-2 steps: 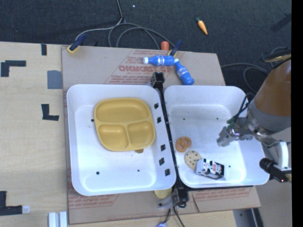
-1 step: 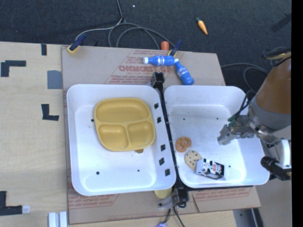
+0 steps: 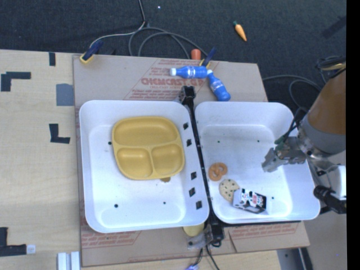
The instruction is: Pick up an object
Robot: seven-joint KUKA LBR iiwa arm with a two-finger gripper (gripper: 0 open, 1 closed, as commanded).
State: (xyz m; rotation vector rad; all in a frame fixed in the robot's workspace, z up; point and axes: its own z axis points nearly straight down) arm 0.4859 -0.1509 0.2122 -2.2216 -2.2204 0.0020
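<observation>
Cardboard-topped bench (image 3: 236,75) on dark carpet (image 3: 56,10)

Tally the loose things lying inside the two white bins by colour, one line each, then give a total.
Yellow: 1, the divided tray in the left bin
Orange-brown: 1, the pretzel in the right bin
Tan: 1, the cookie beside the pretzel
Black and white: 1, the small packet near the front wall
Total: 4
</observation>
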